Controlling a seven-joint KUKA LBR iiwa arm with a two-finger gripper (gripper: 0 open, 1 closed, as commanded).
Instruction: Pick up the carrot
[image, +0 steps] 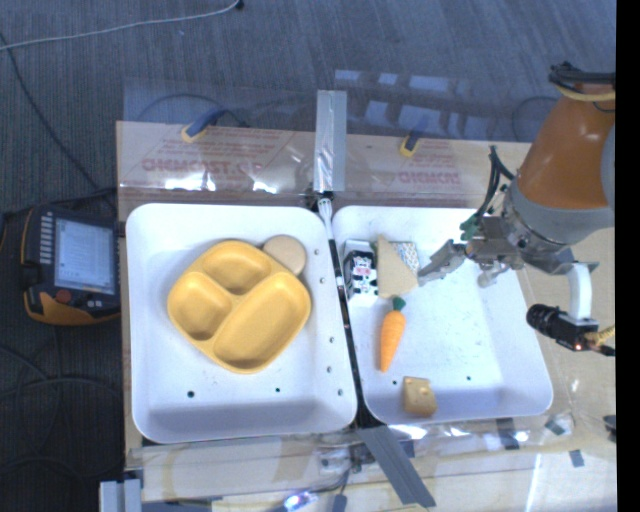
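Note:
The carrot (391, 337), orange with a small green top, lies lengthwise in the left half of the right bin (500, 380), its green end pointing to the far side. My gripper (458, 271) hangs over the far middle of that bin, to the right of and beyond the carrot and apart from it. Its two grey fingers (438, 263) stand spread, open, with nothing between them. The arm's orange band (572, 150) rises at the right edge.
Just beyond the carrot lie a pale wedge of cheese (397, 268) and a small black-and-white item (360, 268). A tan chunk (419, 396) sits near the front wall. The left bin (160, 400) holds a yellow divided plate (238, 303) and a round tan cookie (286, 252).

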